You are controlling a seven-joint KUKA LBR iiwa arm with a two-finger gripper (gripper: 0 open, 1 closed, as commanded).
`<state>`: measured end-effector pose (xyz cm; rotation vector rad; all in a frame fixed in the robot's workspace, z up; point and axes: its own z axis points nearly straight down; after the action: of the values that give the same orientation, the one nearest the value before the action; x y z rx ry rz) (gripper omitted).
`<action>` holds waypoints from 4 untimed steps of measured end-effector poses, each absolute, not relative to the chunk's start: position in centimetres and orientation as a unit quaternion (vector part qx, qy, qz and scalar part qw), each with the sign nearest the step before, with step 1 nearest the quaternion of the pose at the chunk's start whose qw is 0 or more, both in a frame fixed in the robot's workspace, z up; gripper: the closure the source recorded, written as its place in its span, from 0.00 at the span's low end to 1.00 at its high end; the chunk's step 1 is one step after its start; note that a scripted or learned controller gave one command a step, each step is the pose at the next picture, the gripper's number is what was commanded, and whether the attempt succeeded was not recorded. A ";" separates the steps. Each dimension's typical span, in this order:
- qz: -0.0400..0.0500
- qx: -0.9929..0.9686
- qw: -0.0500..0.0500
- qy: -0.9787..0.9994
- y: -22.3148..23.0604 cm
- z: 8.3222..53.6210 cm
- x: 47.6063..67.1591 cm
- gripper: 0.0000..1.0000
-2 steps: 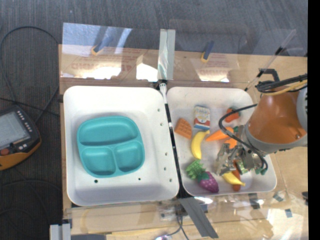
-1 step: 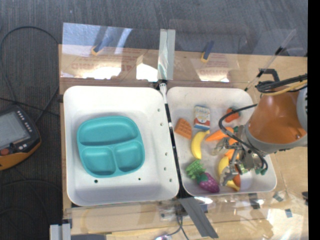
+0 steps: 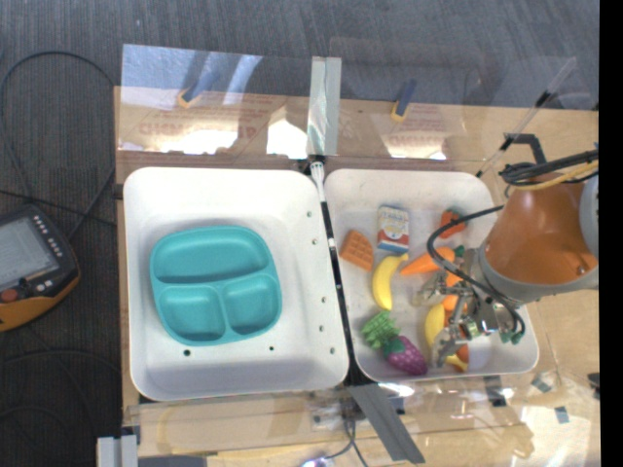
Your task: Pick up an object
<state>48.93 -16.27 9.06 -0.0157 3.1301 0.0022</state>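
The toys lie heaped in the right bin (image 3: 506, 363), all within the arm's reach, so any one of them could serve as the object to pick. Nearest the gripper (image 3: 456, 337) is a small yellow piece (image 3: 434, 327), partly hidden by the tool, with orange bits beside it that are too covered to name. The gripper hangs low over this cluster at the bin's right side, which suggests a grasp is being tried there; whether it is apart, together or clamped on anything cannot be told from above. Just to the left lie a banana (image 3: 384, 282), curved and smooth, a green broccoli (image 3: 382, 329) and purple grapes (image 3: 407, 358), touching one another. Farther up are a carrot (image 3: 424, 265), a cracker (image 3: 357, 250) and a small carton (image 3: 393, 228). The left bin (image 3: 146, 377) holds a teal tray (image 3: 214, 282), likely the drop place.
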 end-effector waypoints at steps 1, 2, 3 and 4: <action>0.000 0.171 0.001 0.985 -15.3 13.4 56.8 0.00; 0.000 0.191 0.005 0.982 -9.7 9.0 54.7 0.00; 0.000 0.210 0.008 0.978 -11.2 9.0 64.9 0.00; 0.000 0.161 0.008 0.987 -12.6 9.0 59.9 0.00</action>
<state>59.89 -12.58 9.05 0.5040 3.0857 -0.0007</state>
